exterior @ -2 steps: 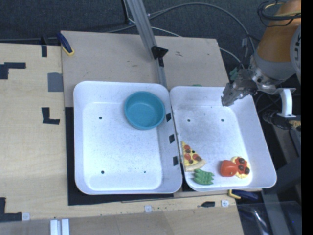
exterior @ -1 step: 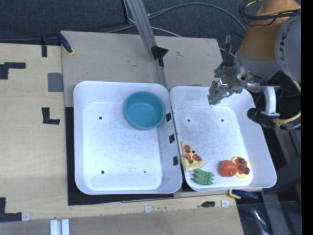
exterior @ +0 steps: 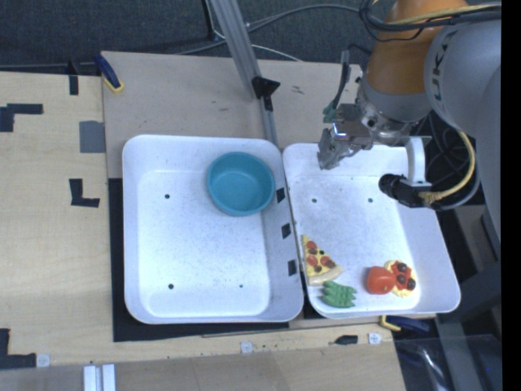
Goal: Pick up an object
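Note:
My gripper (exterior: 330, 158) hangs over the far left corner of the right bin (exterior: 358, 218), with nothing visible between its fingers. A toy pizza slice (exterior: 318, 261) lies at the near left of that bin. Just below it sits a green leafy toy (exterior: 339, 295). A red tomato-like toy (exterior: 379, 279) and a yellow piece with dark spots (exterior: 401, 276) rest at the bin's near right. A blue bowl (exterior: 240, 183) stands upright in the far right part of the left bin (exterior: 179, 251). All of these lie well apart from the gripper.
A grey metal pole (exterior: 244, 51) slants down from the top to the gap between the bins. Black cables (exterior: 431, 187) loop beside the arm at the right. A blue and yellow clip (exterior: 111, 74) lies on the bench at the far left.

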Tool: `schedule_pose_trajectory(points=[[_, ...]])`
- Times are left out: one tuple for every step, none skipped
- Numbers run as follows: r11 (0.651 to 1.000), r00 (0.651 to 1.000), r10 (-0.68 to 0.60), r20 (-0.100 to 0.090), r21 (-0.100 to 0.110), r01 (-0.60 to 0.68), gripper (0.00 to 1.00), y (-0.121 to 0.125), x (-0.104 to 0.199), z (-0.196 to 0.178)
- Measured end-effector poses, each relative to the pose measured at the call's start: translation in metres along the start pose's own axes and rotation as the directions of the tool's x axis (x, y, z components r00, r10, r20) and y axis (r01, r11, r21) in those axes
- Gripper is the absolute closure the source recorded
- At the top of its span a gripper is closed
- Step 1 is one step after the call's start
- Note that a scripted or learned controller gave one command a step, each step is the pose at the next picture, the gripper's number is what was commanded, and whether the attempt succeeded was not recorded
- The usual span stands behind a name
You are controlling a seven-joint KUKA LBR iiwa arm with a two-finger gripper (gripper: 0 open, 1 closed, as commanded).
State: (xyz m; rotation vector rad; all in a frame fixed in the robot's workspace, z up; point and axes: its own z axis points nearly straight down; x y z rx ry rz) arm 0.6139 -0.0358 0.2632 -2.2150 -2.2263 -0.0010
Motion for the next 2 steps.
schedule_pose_trajectory(points=[[1.0,1.0,0.001,0.001,0.001,-0.001,1.0,0.011,0.045,0.011],[1.0,1.0,0.0,0.0,0.0,0.0,1.0,0.016,0.098,0.008]])
